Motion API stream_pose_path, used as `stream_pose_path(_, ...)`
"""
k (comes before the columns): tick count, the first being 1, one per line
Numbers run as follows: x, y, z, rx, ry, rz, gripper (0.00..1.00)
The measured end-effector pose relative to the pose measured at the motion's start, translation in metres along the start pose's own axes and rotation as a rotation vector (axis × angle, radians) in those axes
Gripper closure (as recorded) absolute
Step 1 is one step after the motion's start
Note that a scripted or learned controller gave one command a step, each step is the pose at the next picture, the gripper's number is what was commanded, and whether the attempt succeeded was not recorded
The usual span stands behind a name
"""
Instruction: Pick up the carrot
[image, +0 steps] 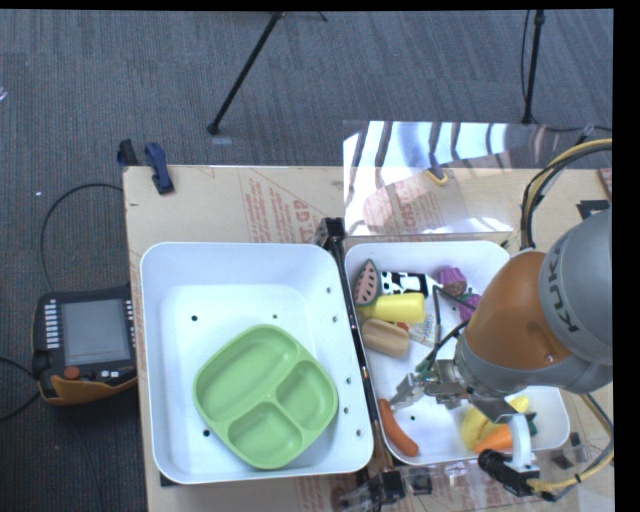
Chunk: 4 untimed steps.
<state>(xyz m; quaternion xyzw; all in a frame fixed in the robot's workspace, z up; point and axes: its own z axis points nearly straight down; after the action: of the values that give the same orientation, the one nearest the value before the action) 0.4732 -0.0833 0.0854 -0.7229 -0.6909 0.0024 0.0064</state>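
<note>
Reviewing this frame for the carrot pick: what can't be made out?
- Orange carrot in the right white bin: mostly covered by the grey-and-orange arm.
- Gripper: too small and cluttered to read.
- Purple toy: partly behind the arm, shape unclear.

Dark grey carpet (300, 90) surrounds the wooden bench (250, 205).

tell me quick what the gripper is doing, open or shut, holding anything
gripper: open, holding nothing, hanging over the right bin just above the carrot.
</note>
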Motion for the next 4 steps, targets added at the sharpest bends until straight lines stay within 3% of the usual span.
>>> stream_pose_path(1,-0.001,0.0,0.0,-0.001,0.0,0.395,0.0)
stream_pose_path(2,-0.001,-0.001,-0.008,0.008,0.004,0.399,1.0)
stream_pose_path(3,0.074,0.001,-0.102,-0.008,0.003,0.426,1.0)
stream_pose_path(4,0.072,0.0,-0.1,-0.002,-0.002,0.429,0.0)
